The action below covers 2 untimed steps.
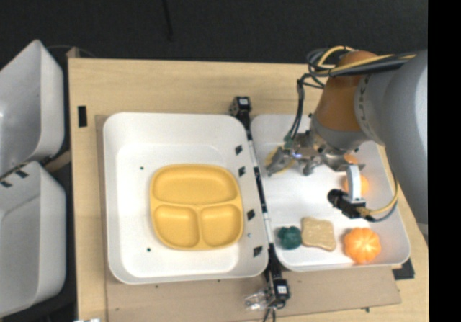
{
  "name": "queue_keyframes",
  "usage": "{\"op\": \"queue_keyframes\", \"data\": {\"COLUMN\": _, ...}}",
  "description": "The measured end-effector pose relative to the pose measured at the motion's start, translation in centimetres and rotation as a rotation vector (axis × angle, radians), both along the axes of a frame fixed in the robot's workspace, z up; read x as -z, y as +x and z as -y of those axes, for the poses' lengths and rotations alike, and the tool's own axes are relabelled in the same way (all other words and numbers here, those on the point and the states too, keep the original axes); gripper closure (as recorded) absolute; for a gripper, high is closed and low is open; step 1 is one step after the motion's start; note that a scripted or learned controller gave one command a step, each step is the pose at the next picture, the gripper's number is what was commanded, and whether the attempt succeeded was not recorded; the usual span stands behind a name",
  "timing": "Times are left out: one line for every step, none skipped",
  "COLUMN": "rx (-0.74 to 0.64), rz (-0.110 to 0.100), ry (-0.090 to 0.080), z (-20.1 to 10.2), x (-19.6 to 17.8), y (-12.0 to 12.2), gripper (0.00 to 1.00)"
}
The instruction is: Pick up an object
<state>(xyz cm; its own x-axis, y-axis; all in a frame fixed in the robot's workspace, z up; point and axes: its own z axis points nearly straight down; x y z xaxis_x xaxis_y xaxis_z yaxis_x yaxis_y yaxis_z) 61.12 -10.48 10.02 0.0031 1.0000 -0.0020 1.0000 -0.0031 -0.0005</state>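
My gripper hangs over the upper left part of the right bin, near the divider between the bins. Its two fingers stand spread apart, open, with nothing between them. Along the bin's front edge lie a dark green round object, a slice of bread and an orange fruit. All three sit well below the gripper in the view and apart from it. Another small orange object is partly hidden behind the arm's white fitting and black cable.
The left bin holds a yellow divided plate. The grey arm with its orange band covers the right bin's upper right. Black clips sit along the divider. Wooden bench surrounds both bins.
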Motion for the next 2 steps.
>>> {"op": "queue_keyframes", "data": {"rx": 0.005, "rz": 0.003, "ry": 0.001, "z": 0.1, "x": -1.2, "y": 0.1, "gripper": 1.00}}
{"op": "queue_keyframes", "data": {"rx": 0.002, "rz": 0.007, "ry": 0.001, "z": 0.4, "x": -6.8, "y": -0.8, "gripper": 1.00}}
